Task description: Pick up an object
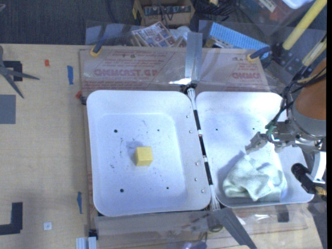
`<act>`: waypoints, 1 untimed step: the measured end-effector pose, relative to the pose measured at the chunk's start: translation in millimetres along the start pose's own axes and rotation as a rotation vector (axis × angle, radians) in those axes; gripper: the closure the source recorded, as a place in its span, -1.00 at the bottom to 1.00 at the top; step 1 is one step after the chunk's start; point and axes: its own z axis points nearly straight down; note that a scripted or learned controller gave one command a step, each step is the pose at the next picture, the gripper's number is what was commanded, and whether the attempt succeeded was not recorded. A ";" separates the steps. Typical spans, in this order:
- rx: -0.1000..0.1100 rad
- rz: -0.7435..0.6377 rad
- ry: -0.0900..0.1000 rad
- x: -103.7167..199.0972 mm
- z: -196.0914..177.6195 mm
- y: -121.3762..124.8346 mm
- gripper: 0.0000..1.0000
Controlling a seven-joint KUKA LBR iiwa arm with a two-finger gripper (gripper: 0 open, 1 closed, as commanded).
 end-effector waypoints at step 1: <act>-0.004 -0.060 -0.002 -14.5 -129.6 5.9 -1.00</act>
